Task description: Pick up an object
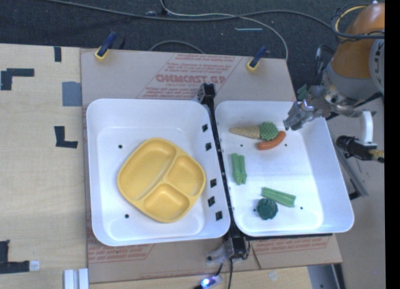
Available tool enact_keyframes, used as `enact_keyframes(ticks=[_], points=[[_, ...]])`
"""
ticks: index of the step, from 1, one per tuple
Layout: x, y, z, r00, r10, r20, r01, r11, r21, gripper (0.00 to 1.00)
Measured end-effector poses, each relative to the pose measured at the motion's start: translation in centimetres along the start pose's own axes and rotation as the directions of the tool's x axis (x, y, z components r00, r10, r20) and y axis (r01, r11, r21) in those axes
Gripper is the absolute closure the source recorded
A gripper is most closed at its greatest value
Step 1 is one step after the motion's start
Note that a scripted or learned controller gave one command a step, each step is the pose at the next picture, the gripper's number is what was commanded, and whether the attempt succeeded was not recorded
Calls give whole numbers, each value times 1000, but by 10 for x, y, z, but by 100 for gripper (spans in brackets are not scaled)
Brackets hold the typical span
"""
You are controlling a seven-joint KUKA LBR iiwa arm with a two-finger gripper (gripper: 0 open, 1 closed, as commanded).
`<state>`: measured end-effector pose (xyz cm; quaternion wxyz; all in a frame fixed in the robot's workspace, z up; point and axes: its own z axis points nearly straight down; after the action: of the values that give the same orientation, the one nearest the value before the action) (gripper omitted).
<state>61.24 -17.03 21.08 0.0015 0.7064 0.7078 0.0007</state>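
The gripper (295,121) hangs over the upper right corner of the right bin (334,209), just beside the red toy sausage (271,142) and the green-topped toy ice cream cone (255,132). Whether its jaws stand open or closed cannot be told from this angle, and nothing is seen between them.

The candidates for picking all lie in the right bin: the cone and sausage touching each other near the top, a green bean pod (239,168) near the left wall, and a celery stick (278,196) with a broccoli floret (267,209) close together toward the front. The left bin (100,156) bears a yellow divided plate (162,179).

The risk here is likely the crowding. With the sausage pressed against the cone, a descent between them could nudge both aside instead of closing on either. The sausage is slim and rounded, so it may roll out of a pinch. The gripper also sits close to the bin's wall, so a slightly off descent could catch the rim.
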Motion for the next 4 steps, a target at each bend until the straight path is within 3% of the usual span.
enact_keyframes(ticks=[1, 3, 4], points=[[-4, 2, -63, 1000, 0, 1, 0, 1000, -3, 100], [94, -34, -32, 1000, -3, -2, 3, 1000, 6, 100], [143, -60, -34, 1000, -3, -2, 3, 1000, 6, 100]])
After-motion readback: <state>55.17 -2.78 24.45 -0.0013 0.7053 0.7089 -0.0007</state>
